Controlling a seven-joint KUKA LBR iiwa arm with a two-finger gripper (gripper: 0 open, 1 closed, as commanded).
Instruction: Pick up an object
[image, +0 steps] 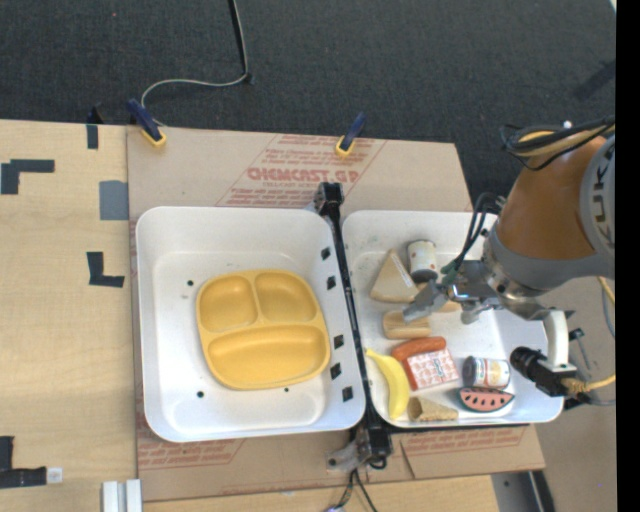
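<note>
My gripper (452, 300) hangs over the middle of the right bin (545, 330), its fingers (431, 299) spread open with nothing between them. Just left of it lie a tan wedge (392, 279) and a flat tan bread piece (405, 324). A small dark-capped jar (422, 259) lies behind the gripper's left finger. In front are a red sausage (418, 348), a red and white box (433, 371), a small can (487, 373), a watermelon slice (487, 401), a banana (392, 383) and a small tan wedge (432, 409).
The left bin (160, 300) holds a yellow divided plate (262, 328). A black divider (340, 290) runs between the bins. The grey and orange arm (555, 215) covers the right bin's far right part. Black cabling (540, 372) hangs by the bin's right rim.
</note>
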